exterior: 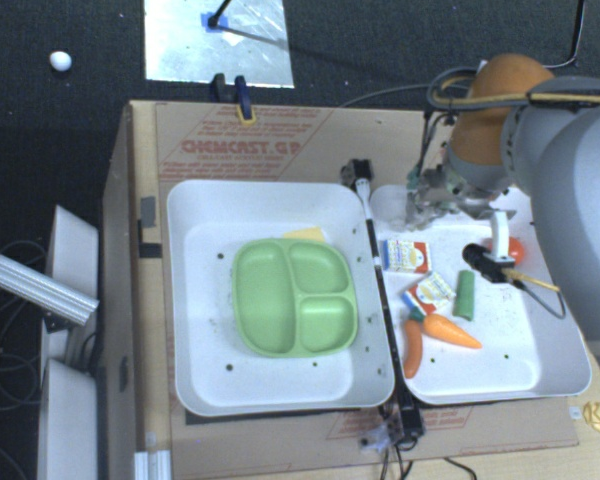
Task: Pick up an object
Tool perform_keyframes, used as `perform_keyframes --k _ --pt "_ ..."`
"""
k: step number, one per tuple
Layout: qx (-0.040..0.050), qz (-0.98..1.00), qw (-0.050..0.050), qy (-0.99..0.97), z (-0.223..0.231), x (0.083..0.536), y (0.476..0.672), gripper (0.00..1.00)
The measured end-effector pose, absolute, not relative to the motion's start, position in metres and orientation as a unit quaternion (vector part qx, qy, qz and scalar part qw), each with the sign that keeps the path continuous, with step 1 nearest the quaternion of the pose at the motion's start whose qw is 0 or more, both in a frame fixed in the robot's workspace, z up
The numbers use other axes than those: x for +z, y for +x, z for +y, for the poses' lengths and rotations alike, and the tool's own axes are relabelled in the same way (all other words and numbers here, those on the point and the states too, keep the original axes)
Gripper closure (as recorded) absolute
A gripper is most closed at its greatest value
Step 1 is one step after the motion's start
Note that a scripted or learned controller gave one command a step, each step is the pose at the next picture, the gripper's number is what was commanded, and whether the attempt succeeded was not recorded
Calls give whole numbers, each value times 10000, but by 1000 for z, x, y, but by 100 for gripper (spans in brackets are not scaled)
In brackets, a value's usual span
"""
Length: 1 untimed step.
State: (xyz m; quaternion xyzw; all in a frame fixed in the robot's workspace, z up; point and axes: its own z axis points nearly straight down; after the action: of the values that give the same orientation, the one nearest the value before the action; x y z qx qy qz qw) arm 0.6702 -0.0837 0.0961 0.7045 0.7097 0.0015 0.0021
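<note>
The right bin (500, 368) holds a small white and red carton (405, 256), a little printed packet (433, 289), a green stick (465, 295) and two orange carrots, one lying flat (450, 330) and one near the divider (413, 348). A red round thing (518, 250) is partly hidden by the wrist. My gripper (418, 214) hangs over the bin's far left corner, just above the carton and apart from it. Nothing shows in its grasp.
A green divided plate (293, 298) fills the middle of the left bin (205, 368), with a yellow piece (305, 234) poking out behind it. The grey arm (570, 158) covers the right bin's far right side. Cardboard (240, 148) lies behind the bins.
</note>
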Motion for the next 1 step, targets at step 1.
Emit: perform_keyframes --k 1 --pt "13 7098 21 7044 -84 96 670 0"
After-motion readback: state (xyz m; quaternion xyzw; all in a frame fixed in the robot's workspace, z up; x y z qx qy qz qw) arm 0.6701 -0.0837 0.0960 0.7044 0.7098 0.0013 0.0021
